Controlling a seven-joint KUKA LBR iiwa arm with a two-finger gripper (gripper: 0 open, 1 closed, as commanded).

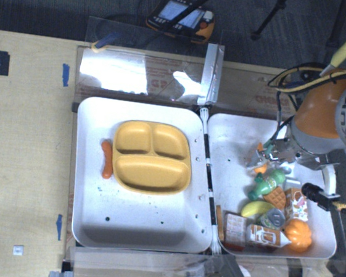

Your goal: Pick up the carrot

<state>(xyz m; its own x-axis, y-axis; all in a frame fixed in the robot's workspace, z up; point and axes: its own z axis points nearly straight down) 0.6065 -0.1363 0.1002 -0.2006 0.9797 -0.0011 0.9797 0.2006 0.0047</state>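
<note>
Carrot: small orange carrot-shaped toy (107,159), flat on floor of left white bin (84,205), touching or just beside left rim of yellow three-compartment plastic plate (153,157).
Long axis: near vertical in camera view, running from far end toward near end; which end is the tip, too small to tell.
Gripper: two-finger gripper (269,153) low over right white bin (229,135), above pile of toy food (272,208); open or closed, cannot tell.
Direction: carrot well apart from gripper, to view's left, across divider between bins and beyond plate.
Likely need: travel leftward over plate, closing line set across carrot's long axis.
</note>
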